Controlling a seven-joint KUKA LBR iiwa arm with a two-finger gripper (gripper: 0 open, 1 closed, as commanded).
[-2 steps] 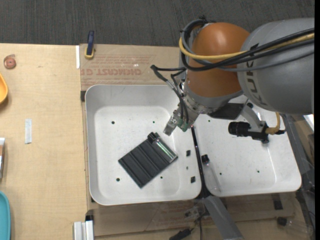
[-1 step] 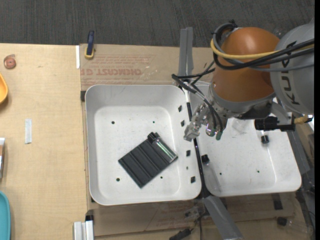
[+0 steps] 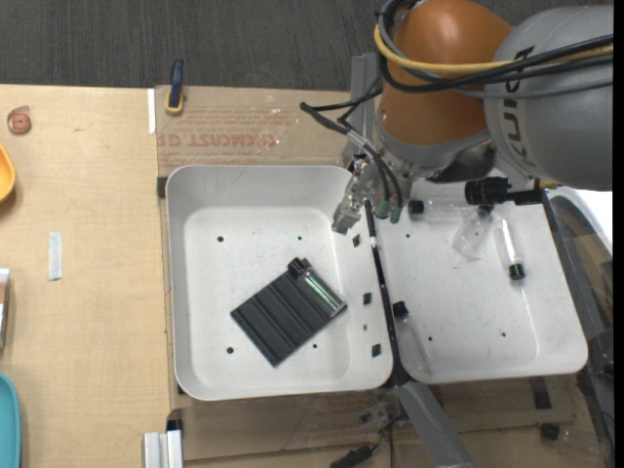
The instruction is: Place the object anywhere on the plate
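1 fixed camera above the bench (image 3: 88, 261) looks down at a slant on 2 bins (image 3: 185, 291).

A flat, dark grey rectangular object (image 3: 288, 311) lies in the left bin (image 3: 185, 261), in its lower middle part, well apart from every wall. It rests flat on the white floor, turned at a slant so that its long sides run from lower left to upper right. Shallow grooves cross its top face, dividing it into parallel strips (about four, though the count is hard to fix). At its upper right end sits a lighter, shiny edge with a small dark block beside it. Which thing is the plate cannot be told.
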